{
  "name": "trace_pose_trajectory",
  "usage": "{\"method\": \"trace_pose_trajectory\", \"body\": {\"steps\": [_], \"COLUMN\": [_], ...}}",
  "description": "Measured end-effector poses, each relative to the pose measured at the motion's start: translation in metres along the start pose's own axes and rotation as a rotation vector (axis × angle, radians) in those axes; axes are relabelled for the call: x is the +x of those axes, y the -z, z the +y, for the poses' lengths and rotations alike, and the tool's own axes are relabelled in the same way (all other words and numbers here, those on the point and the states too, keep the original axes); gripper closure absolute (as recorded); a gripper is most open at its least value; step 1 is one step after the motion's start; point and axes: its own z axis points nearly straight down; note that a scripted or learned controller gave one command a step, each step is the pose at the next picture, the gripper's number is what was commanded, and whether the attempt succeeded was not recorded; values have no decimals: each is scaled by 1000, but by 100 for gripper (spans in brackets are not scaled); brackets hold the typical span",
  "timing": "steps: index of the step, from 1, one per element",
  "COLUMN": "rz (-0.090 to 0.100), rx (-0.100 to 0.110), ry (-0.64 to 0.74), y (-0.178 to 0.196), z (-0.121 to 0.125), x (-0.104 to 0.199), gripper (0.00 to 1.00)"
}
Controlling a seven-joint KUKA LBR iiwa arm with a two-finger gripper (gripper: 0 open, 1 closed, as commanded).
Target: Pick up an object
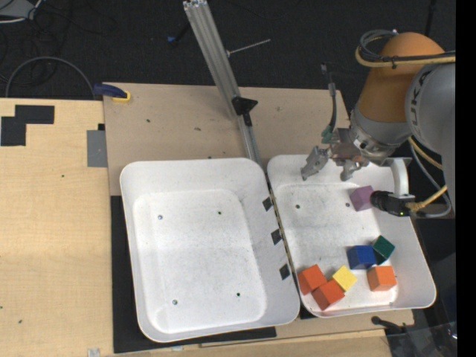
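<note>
Nearest, two orange cubes point(320, 285) touch a yellow cube point(344, 278) in the right bin point(312, 199). Far above, the gripper point(332, 166) hangs spread and empty; a descent there risks wedging between neighbours.

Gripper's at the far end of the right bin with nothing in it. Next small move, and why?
Probably shift the gripper toward the purple block, then lower over it. The fingers look spread with nothing between them, and they hang above the far end of the right bin. That block is the closest one and lies apart from the others; the rest crowd together at the near end, which would likely make them harder to grasp.
</note>
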Motion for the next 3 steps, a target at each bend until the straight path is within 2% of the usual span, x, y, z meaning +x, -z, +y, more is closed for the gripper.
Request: {"method": "trace_pose_trajectory", "body": {"steps": [1,2,3], "rz": [0,2,-19], "rx": [-6,3,-5], "ry": [1,4,-10], "y": [36,-5,-48], "z": [21,19,1], "x": [27,131,157], "gripper": [0,0,0]}}
